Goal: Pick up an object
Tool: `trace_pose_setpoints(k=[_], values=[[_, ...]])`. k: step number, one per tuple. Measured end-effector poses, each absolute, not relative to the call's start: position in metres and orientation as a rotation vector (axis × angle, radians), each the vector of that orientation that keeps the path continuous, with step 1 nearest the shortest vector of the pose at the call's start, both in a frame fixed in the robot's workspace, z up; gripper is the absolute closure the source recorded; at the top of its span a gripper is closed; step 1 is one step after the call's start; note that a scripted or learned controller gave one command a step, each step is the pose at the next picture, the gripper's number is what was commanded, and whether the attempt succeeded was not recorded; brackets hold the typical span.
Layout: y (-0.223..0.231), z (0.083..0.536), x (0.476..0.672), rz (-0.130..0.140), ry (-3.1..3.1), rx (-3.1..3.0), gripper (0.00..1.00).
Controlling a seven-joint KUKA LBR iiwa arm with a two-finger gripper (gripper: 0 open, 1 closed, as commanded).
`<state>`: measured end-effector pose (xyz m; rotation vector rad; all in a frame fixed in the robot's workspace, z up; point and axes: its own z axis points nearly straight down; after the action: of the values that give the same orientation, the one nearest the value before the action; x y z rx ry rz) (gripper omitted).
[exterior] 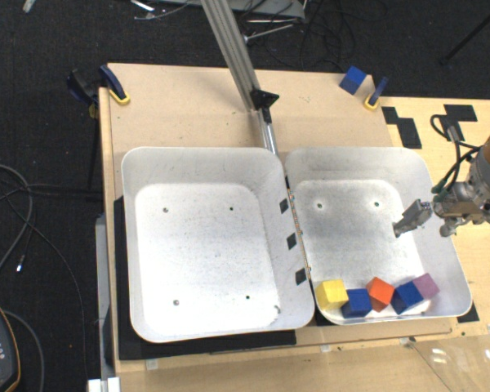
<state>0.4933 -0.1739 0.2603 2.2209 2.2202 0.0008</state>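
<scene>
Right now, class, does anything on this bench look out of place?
One blue cube sits alone on the bare bench near its far edge, outside both bins. The other blocks huddle at the right bin's near edge: yellow, blue, orange, blue, purple.

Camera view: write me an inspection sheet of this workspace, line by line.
Surface: wooden bench bearing a left bin and a right bin side by side.
Job's things: five blocks along the right bin's near edge: yellow block, blue block, orange block, second blue block, purple block.
Clutter: a stray blue cube on the bench's far right corner; clamps at the far corners.
Grippers: gripper above the right bin's right side, apart from the blocks; open or shut cannot be judged.
Cables: black cables on the floor to the left.
Surroundings: dark carpet; metal pole slanting over the bench's far side.
</scene>
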Motion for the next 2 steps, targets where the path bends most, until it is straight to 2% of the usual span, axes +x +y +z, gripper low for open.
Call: trace_pose_setpoints(k=[1,2], values=[[-0.112,0.2034,0.4892,-0.002,2.235,2.217,0.0],[-0.1161,0.2064,0.4897,0.0,2.221,2.222,0.0]])
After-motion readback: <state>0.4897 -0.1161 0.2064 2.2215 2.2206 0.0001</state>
